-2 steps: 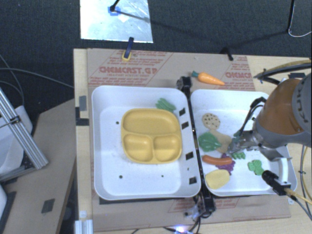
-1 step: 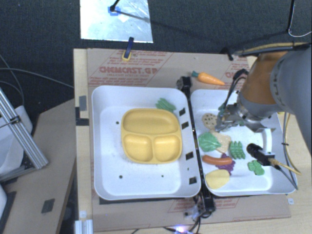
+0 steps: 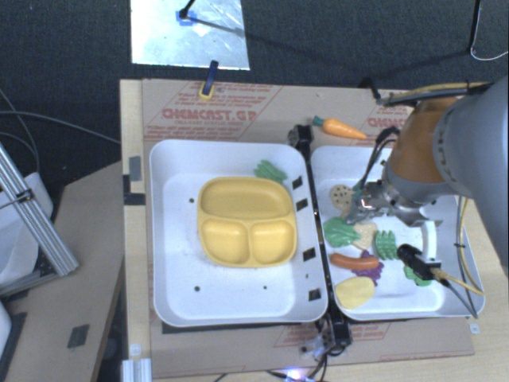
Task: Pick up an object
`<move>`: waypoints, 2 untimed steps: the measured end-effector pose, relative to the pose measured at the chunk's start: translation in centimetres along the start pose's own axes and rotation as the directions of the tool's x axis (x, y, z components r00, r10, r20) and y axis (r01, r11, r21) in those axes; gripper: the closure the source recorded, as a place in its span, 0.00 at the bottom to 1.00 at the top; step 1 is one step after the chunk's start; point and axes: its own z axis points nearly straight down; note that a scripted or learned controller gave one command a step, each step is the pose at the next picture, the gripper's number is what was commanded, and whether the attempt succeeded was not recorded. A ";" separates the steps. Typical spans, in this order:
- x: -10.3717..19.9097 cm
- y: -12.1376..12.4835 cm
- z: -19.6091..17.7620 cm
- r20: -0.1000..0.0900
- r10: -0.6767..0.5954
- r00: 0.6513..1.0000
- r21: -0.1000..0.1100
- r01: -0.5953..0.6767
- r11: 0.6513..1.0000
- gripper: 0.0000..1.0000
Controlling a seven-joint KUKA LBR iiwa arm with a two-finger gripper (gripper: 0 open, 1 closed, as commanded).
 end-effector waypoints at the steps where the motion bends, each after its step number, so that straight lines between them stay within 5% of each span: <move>1: -0.1 0.2 -0.3 0.004 0.000 1.000 -0.008 0.000 1.000 0.00; 2: 0.7 4.0 0.1 0.000 -0.006 1.000 -0.002 0.006 1.000 0.00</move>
